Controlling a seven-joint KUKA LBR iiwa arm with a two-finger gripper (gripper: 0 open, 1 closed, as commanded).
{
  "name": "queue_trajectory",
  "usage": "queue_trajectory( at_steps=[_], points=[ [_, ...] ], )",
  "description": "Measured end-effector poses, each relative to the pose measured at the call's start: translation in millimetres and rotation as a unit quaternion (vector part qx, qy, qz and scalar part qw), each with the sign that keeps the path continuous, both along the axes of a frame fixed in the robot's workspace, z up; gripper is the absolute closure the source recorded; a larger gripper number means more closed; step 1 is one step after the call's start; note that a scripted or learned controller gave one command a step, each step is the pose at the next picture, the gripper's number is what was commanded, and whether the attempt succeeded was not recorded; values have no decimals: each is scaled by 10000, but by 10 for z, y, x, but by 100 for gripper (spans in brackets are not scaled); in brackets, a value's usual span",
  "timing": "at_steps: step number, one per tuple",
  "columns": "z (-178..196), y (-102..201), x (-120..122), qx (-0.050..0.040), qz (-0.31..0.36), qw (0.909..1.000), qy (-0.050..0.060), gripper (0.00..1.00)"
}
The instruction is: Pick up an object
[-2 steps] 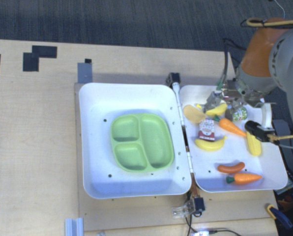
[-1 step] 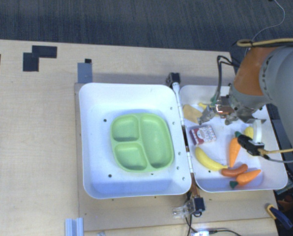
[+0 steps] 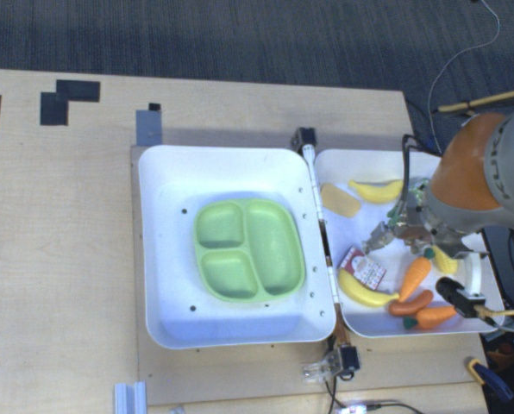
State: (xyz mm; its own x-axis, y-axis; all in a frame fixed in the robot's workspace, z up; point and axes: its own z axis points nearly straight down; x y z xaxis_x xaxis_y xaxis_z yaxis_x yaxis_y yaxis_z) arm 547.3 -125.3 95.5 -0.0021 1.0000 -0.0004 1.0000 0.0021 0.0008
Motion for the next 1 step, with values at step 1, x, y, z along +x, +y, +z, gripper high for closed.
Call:
queue_trajectory(
  at_steps=[1],
  points=[
    [109,10,15,4,10,10000,-17,100]
  ],
)
